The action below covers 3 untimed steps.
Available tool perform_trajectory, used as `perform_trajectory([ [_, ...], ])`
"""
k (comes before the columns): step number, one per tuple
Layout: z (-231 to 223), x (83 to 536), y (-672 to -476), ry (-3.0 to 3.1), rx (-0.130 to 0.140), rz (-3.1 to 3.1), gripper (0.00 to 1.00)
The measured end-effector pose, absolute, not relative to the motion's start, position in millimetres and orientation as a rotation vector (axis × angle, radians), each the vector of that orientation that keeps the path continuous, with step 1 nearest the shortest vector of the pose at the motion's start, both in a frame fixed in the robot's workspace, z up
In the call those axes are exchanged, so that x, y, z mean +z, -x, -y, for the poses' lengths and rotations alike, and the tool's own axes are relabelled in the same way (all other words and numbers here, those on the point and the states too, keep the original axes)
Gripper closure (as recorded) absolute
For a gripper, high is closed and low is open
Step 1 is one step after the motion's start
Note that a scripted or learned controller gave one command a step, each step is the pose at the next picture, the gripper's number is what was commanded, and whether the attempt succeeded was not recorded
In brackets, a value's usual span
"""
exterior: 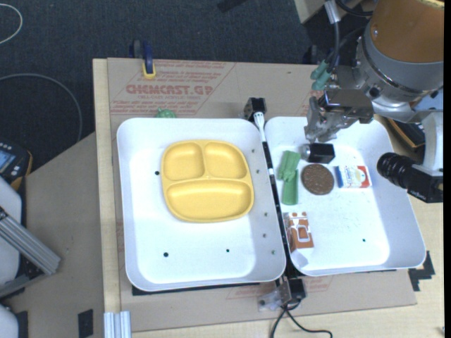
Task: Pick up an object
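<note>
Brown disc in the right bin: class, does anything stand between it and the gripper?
Yes. A small black block lies just under the gripper, between it and the brown disc, close against the disc's far edge.

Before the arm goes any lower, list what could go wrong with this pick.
1. The gripper hangs over the right bin's crowded end: the small black block touches the brown disc, so closing could catch or shove both.
2. The blue, white and red packet lies against the disc's other side and the green object close by; a nudge may scatter them.
3. The block sits near the bin's back wall, leaving little finger clearance.
</note>
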State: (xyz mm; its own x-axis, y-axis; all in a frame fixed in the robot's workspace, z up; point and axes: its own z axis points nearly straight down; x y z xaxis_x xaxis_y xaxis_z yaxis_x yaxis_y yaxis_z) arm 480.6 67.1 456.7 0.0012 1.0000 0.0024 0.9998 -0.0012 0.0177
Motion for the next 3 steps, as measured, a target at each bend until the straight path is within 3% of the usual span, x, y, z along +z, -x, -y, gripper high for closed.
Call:
perform_trajectory([
  [1,-66,435,-479.1,-2.225,-0.005,-2.222,1.00],
  [2,-27,483,-479.8,-2.222,0.009,-2.212,1.00],
  [3,-70,329,-477.2,-2.227,-0.022,-2.232,1.00],
])
